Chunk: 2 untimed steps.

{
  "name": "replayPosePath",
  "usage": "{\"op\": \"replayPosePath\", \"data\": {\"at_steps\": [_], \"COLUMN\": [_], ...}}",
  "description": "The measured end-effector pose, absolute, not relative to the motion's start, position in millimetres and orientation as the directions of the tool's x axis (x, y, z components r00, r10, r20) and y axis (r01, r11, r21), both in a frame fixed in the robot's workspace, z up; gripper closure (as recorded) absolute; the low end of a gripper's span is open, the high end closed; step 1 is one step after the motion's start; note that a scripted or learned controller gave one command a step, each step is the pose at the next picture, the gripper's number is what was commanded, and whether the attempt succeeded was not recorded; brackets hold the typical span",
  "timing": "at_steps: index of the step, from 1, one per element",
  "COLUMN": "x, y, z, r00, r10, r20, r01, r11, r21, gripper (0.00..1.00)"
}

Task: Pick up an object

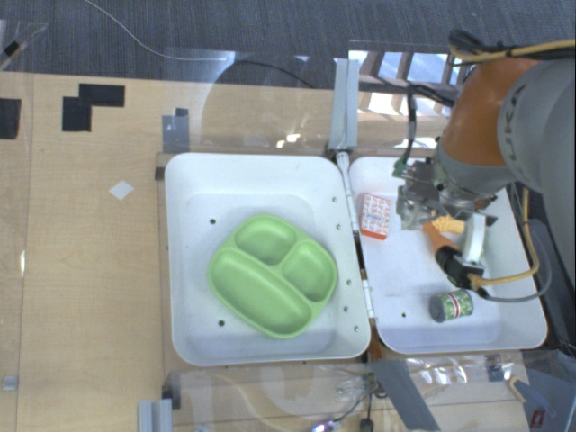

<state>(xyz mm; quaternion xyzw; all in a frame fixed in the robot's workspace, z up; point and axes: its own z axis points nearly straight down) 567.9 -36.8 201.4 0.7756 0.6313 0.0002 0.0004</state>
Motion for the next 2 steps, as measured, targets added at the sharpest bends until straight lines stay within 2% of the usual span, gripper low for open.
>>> {"op": "replayPosePath", "data": {"at_steps": [1, 2], "x": [570.9, 621.2], "y": [98, 46], "z": [193, 200], "r00": [0.005, -0.186], "r10": [1.000, 0.983], "r20": [0.001, -0.001], "r01": [1.000, 0.983], "r11": [-0.005, 0.186], "r21": [0.000, 0.002], "gripper": [1.00, 1.00]}}
